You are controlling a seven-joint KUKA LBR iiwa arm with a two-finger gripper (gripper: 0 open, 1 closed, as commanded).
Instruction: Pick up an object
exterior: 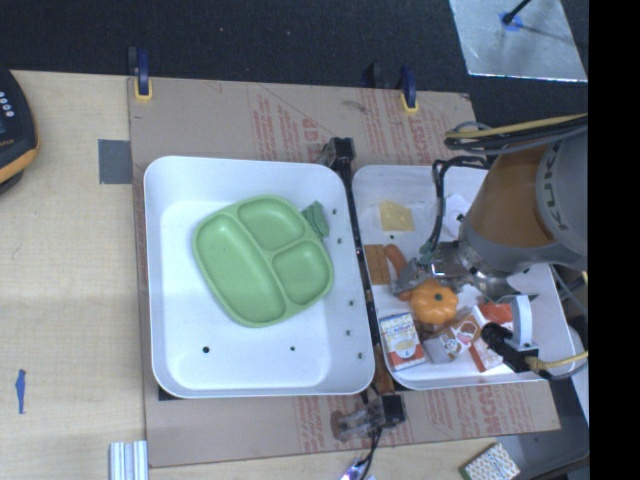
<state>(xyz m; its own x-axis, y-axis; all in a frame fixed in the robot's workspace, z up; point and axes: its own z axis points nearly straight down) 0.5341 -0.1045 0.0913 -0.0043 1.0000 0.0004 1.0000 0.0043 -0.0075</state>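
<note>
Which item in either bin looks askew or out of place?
The green divided plate lies at a slant in the left bin, not square with its walls. A small green piece pokes out at the plate's upper right rim.

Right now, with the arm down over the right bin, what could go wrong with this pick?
1. The orange pumpkin-like toy is round, so it may slip from a pinch.
2. It sits packed against the small printed carton and the hot dog, so the tool may knock or catch a neighbour.
3. The arm hides part of the right bin.
</note>
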